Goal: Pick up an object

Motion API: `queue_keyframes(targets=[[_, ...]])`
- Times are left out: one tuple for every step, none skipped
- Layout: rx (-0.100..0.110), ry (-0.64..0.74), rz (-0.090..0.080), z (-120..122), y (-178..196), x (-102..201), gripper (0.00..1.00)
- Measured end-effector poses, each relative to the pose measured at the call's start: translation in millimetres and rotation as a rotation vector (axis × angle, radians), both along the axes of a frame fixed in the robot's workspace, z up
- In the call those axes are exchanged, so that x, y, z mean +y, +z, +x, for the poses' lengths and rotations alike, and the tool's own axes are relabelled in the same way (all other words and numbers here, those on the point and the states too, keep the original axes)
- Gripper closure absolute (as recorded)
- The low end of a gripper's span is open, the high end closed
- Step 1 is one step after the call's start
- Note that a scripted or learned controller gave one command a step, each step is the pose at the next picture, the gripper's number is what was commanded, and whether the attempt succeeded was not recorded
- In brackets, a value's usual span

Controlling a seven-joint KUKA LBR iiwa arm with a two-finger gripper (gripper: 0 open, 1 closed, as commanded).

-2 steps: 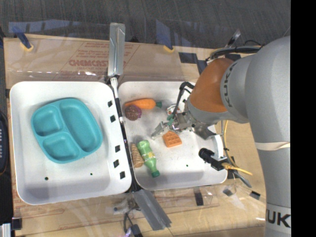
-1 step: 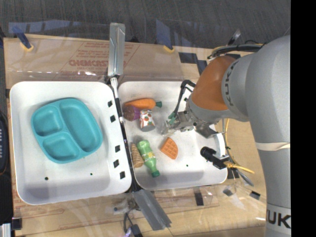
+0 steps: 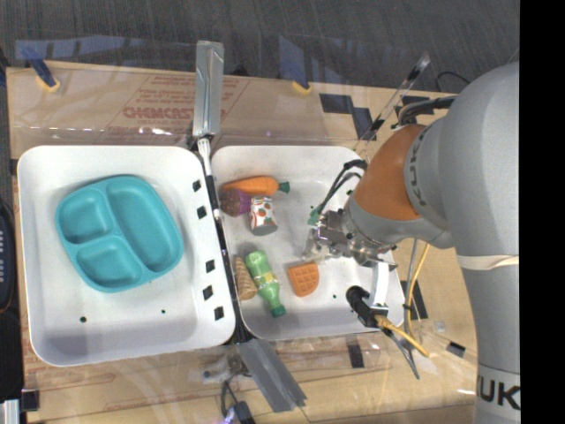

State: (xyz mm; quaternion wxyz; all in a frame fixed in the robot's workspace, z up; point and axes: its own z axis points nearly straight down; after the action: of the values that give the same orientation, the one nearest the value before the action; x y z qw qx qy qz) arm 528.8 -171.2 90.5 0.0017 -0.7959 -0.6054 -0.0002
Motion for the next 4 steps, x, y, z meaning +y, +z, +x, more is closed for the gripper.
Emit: queue_keyframes(targets=[[0.001, -0.367, -0.002, 18, 0, 17, 1.0], [0.001, -0.595, -0.001, -34, 1, -25, 1.0], [0.005, -0.832, -0.001, -16, 0, -32, 1.0], [0.002, -1.09, 0.001, -29, 1, -40, 1.0]])
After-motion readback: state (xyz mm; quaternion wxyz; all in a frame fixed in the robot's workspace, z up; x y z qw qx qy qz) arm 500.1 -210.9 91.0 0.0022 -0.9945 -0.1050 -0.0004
